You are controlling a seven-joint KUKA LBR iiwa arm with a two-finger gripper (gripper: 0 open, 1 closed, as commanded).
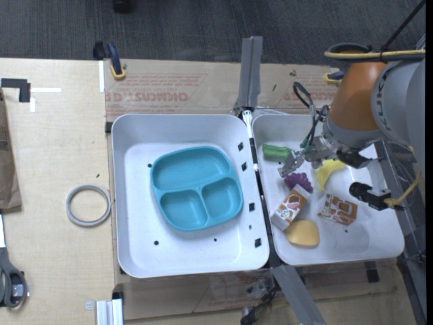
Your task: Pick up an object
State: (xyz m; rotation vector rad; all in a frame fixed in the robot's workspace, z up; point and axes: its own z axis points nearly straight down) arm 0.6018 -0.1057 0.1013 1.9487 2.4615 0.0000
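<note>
— So, where do the things to pick lie?

— All in the right-hand shallow white bin (pixel 379 246). A green cylinder-shaped toy (pixel 275 152) lies near its upper left corner. Below that sits a small purple bunch of toy grapes (pixel 298 180), and just right of it a yellow banana-like piece (pixel 329 170). Lower down, a small printed carton with a white and brown face (pixel 287 208) lies tilted, touching or nearly touching a rounded yellow-orange lump (pixel 304 233) beneath it. A flat red-brown and white packet (pixel 337 210) rests to the right, apart from the carton.

— And the gripper?

— The metal two-finger gripper (pixel 295 162) hangs low over the bin, between the green cylinder and the purple grapes, just above the grapes. Its fingers are too small and blurred to read, so whether they stand wide or closed I cannot tell. Nothing is clearly seen between them.

— What about the arm?

— The grey arm with its orange band (pixel 355 100) reaches in from the right, above the bin's upper right part.

— And around that?

— The left white bin (pixel 128 202) holds a light blue three-compartment plastic plate (pixel 196 188). On the wooden bench (pixel 54 147), well left of the bins, lies a grey ring (pixel 88 204).
</note>
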